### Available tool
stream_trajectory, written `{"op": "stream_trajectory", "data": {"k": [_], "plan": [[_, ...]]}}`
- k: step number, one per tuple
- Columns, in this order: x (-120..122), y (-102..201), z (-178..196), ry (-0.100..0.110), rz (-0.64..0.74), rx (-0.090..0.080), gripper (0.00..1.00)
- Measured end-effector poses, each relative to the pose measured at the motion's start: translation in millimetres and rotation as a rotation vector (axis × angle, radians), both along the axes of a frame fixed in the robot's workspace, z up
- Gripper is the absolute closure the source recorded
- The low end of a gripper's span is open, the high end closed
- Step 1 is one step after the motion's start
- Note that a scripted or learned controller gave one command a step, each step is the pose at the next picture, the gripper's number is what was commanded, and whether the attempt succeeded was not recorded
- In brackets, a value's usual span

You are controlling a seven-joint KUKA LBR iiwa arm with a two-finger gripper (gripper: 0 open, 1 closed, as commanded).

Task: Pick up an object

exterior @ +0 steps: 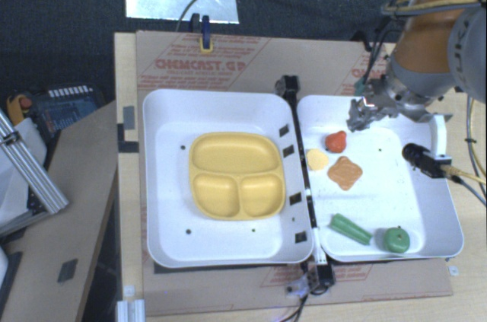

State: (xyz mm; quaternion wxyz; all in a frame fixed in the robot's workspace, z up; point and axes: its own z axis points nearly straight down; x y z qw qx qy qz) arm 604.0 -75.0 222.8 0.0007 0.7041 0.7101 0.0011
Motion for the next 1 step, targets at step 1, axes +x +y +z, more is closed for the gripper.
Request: {"op": "stream_trajectory", "data": {"k": [1], "plan": [[-7.0,60.8,6.5,0.001,0.002,0.002,1.0]]}}
